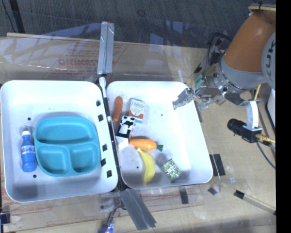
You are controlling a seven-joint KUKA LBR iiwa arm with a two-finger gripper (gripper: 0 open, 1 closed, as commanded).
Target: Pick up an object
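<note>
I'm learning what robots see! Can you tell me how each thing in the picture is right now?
hand: over the right bin's far right edge, holding nothing
blue bottle: lying down in the left bin
blue tray: flat, right side up, beside the bottle
sausage: lying by the right bin's left wall
carrot: lying flat
banana: lying just below the carrot
small carton: lying beside the sausage

Faint red printing shows on the clear sheet [77, 59] over the worktop [233, 144], but it cannot be read. The small packages' labels are too blurred.
</note>
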